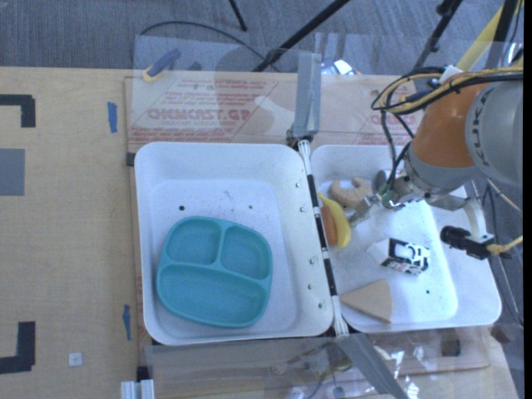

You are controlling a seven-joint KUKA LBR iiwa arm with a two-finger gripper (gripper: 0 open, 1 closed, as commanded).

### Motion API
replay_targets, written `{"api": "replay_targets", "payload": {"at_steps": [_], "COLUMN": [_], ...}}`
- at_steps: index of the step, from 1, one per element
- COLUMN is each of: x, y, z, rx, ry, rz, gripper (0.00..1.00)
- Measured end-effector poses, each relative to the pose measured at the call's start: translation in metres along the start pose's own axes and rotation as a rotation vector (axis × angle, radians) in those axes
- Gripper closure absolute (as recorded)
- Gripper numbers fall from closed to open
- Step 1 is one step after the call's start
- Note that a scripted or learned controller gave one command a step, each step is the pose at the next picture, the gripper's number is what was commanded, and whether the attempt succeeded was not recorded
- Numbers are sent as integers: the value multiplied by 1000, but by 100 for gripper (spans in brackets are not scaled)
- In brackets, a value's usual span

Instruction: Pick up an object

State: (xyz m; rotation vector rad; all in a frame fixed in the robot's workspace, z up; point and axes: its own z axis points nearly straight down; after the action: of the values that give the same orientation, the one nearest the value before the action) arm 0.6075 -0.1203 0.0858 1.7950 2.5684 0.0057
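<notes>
- From my remote seat I see the arm (465,135) reaching in from the right, its orange band sitting over the far right corner of the right bin (474,302).
- The gripper (366,209) is down in the right bin's upper left part, pointing toward the divider between the two bins.
- I cannot tell how its tips are set; they are small and blurred against the things beneath them.
- A tan, lumpy object (349,192) lies just beside the gripper, on its far side, close to touching; I can't make out whether it is gripped.
- A yellow and orange banana-like piece (336,224) lies along the right bin's left wall, just in front of and to the left of the gripper.
- A small black and white object (407,257) sits mid-bin, apart from the gripper, nearer the front.
- A tan wedge (370,299) lies at the right bin's front left corner, well apart from the gripper.
- The left bin (216,173) holds a teal divided plate (216,270) with three compartments, lying flat toward the front.
</notes>
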Motion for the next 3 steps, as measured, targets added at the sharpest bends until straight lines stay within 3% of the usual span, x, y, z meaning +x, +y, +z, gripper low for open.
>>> {"api": "replay_targets", "payload": {"at_steps": [1, 2, 3], "x": [-19, 13, 2], "y": [39, -22, 35], "z": [4, 0, 0], "rx": [79, 5, 9], "ry": [42, 4, 5], "rz": [-60, -76, 3], "gripper": [0, 0, 0]}}
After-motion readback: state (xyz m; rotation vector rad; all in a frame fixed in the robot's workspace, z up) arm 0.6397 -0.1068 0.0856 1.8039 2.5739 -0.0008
